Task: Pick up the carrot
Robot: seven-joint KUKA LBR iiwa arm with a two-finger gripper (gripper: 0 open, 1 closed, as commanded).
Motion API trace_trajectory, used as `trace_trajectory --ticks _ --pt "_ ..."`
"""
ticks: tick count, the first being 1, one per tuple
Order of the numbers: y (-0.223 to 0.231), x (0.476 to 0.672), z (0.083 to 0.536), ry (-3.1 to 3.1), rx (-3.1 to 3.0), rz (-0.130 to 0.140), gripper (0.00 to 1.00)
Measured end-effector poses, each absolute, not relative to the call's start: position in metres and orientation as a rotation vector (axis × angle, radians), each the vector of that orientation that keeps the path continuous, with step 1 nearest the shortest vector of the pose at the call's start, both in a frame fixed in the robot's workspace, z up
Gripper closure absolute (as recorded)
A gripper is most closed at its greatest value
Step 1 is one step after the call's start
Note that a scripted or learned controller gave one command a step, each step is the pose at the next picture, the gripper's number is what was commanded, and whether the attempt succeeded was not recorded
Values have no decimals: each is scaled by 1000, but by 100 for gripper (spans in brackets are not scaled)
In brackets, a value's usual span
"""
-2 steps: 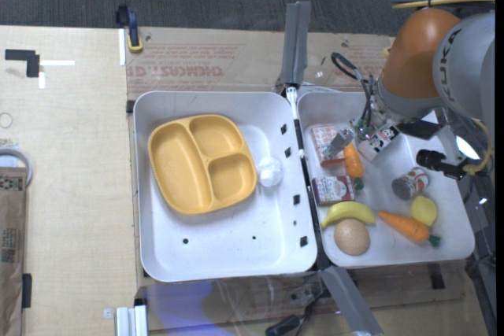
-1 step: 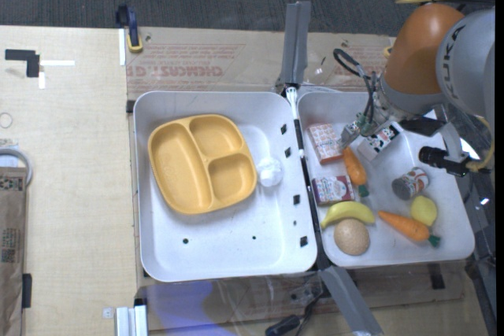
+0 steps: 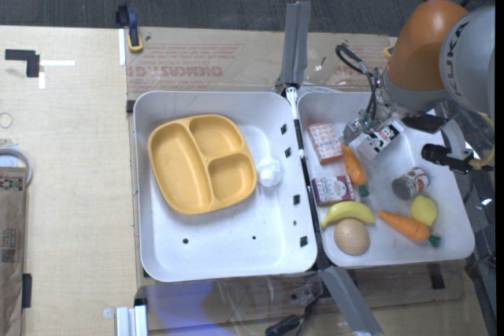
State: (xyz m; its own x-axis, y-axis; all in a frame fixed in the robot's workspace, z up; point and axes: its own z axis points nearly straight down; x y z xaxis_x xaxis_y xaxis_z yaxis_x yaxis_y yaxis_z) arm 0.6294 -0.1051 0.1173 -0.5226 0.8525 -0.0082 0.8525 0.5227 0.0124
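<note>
Two carrots lie in the right bin (image 3: 465, 244). One carrot (image 3: 353, 166) lies near the bin's middle-left, its green end pointing toward the front. The other carrot (image 3: 405, 226) lies near the front right, its green tip pointing right. My gripper (image 3: 359, 140) hangs low in the right bin, just above and touching the upper end of the first carrot. The wrist and the arm's orange band (image 3: 421, 43) hide the back of the bin.
Around the carrots in the right bin are a red-and-white carton (image 3: 324, 142), a small box (image 3: 331, 189), a banana (image 3: 349, 211), a beige ball (image 3: 352, 237), a can (image 3: 410, 183) and a lemon (image 3: 424, 209). The left bin (image 3: 228, 256) holds a yellow divided plate (image 3: 203, 163) and a small white object (image 3: 270, 173).
</note>
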Motion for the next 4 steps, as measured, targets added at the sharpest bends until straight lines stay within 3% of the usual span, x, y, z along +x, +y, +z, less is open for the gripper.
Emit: trace_trajectory --ticks 1,2,3,4 --pt "-105 629 117 2729 1529 10 0" --pt "-107 593 92 2796 1430 1 0" --pt "-108 594 101 2792 1435 2 100" --pt "-117 591 92 2807 1412 -1 100"
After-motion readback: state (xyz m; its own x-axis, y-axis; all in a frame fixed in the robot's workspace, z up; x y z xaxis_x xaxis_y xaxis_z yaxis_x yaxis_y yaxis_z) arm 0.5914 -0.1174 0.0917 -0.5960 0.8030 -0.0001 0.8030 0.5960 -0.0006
